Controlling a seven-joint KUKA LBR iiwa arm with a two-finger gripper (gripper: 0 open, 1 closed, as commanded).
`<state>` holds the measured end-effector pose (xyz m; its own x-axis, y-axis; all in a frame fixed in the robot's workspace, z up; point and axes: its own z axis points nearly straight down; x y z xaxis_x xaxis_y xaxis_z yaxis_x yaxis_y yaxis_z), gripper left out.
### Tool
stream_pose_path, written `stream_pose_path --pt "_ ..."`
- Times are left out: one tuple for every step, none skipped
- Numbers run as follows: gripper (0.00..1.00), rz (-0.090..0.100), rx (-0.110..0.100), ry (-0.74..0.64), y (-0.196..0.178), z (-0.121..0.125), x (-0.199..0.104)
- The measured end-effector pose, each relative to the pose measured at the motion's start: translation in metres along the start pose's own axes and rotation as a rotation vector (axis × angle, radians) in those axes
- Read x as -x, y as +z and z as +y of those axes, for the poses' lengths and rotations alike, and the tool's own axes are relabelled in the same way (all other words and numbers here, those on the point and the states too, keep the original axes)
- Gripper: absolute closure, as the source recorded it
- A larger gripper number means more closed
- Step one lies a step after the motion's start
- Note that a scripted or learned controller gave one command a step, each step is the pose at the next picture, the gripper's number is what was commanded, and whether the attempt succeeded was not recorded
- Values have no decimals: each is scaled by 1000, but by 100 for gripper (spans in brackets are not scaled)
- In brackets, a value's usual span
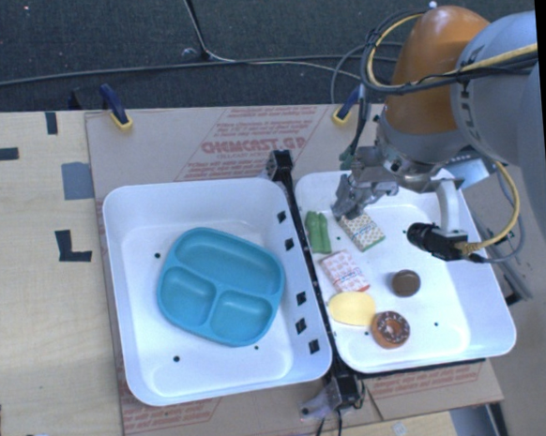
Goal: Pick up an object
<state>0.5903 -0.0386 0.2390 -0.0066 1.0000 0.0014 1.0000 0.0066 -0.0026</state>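
The pincer [356, 199] hung low over the right bin [452, 339], right above a small checkered packet [362, 231]; whether it was released or clenched could not be told, and nothing could be seen held in it. The packet lay just below its tip, tilted. A green piece [317, 231] lay just left of it by the bin's wall, with a pink packet [344, 272] further down. A yellow piece [353, 308], a donut [391, 329] and a brown disc [406, 283] lay well below. The blue tray [220, 284] sat in the left bin [139, 364], far to the left. To grasp well, the arm likely needed to centre on the checkered packet, straddle its narrow side, descend squarely and clear the green piece.
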Motion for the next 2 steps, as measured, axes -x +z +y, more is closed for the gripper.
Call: stream_pose_path --pt "100 -1 -1 1 13 7 -51" --pt "100 -1 -1 0 24 1 -101"
